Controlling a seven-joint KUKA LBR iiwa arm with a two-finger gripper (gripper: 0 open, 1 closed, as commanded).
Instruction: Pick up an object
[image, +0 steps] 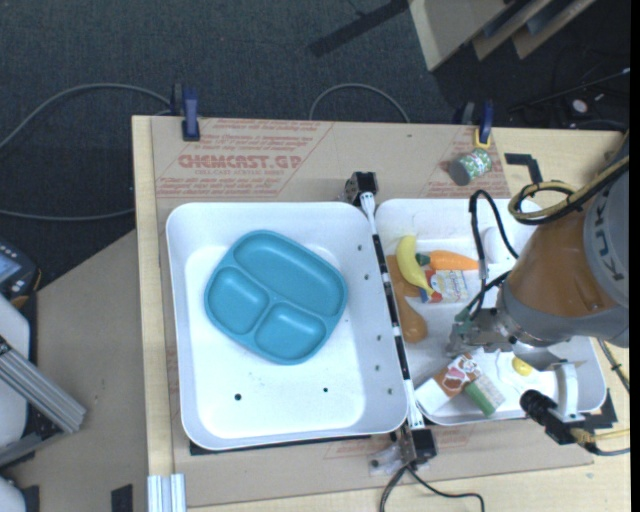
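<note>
Desk (150, 300): pale wooden board with red lettering, bearing two shallow white bins side by side.

Left bin (200, 390): shallow white plastic tray, holding one item.

Arm (560, 280): grey with an orange band, reaching over the right bin (440, 212) from the right and covering much of it.

Blue plate (275, 295): teal plastic, three compartments, lying flat in the middle of the left bin, well apart from the arm.

Yellow banana (408, 262): toy-like, curved, lying in the upper left part of the right bin.

Orange carrot-shaped piece (452, 261): just beside the banana, on its right.

Brown oblong item (413, 322): below the banana, near the divider between the bins.

Small red-and-white packet (460, 378): near the bin's lower rim, touching a green cylinder (484, 398).

Claw (472, 335): low over the right bin, between the brown item and the packet; whether it is spread or pressed together cannot be told.

Status: nothing is seen between the claw's tips and every item lies in a bin. Judged early to midway: approach made, grasp and lift remaining.
</note>
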